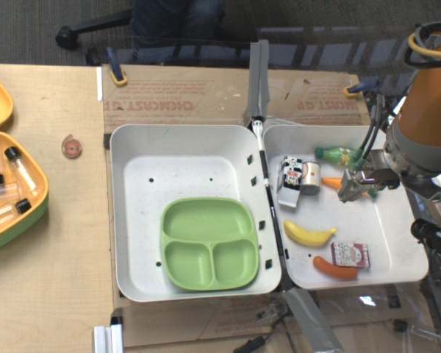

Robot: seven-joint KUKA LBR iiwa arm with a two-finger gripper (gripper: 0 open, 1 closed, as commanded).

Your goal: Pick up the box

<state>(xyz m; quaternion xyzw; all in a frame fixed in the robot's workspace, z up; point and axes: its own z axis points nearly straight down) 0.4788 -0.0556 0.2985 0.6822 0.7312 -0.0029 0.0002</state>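
A small pink and red box [350, 254] lies flat near the front of the right bin [404, 226]. A taller white box with black and red print [291, 181] lies toward that bin's left wall, next to a silver can [310, 177]. My gripper [351, 188] hangs low over the bin's back middle, right of the can and above an orange carrot-like piece [331, 184]. It stands well behind the pink box and about a hand's width right of the white box. Nothing visibly sits in its grasp.
A yellow banana [310, 233] and a red sausage [335, 269] lie near the pink box. A green bottle [333, 154] rests at the bin's back. The left bin [132, 197] holds a green divided plate [209, 243]. Yellow trays [7, 190] stand far left.
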